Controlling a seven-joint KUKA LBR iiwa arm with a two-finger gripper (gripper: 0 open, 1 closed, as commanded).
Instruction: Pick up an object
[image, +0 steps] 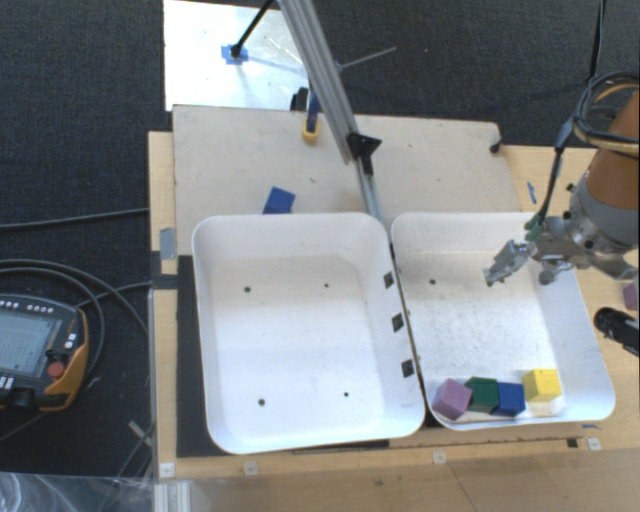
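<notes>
Blocks sit in a row along the near edge of the right bin (580, 330): purple (452, 397), green (484, 392), blue (510, 398), yellow (542, 384). Farther back, the gripper (503, 264) hangs over that bin; I cannot tell how its jaws stand.

A wooden bench (460, 480) carries a pale board (240, 150) across its far half and two shallow white bins side by side in front. The left bin (215, 300) and the right bin (580, 330) touch along their inner rims. On the board lie a small blue block (279, 201), just behind the left bin, and a yellow-and-blue piece (311, 122) near the far edge
</notes>
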